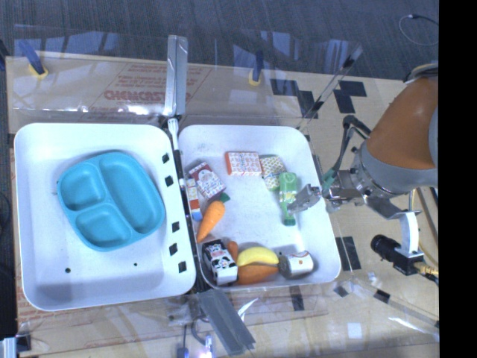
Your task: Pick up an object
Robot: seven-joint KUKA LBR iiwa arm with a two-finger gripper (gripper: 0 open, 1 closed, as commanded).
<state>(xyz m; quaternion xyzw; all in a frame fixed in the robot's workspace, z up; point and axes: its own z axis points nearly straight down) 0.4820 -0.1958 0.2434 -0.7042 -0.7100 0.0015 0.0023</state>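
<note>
My gripper reaches in over the right rim of the right bin, low and right next to a green bottle that lies lengthwise there. The view does not show whether the bottle is in its grasp. Further left in the bin lie an orange carrot, a red-and-white packet, a patterned box and a green patterned packet. Along the front wall sit a small milk carton, a banana, an orange item under it and a small can.
The left bin holds a blue divided plate. A black-marked divider separates the two bins. The grey arm with its orange band stands off the bench's right side, with cables and a clamp below it.
</note>
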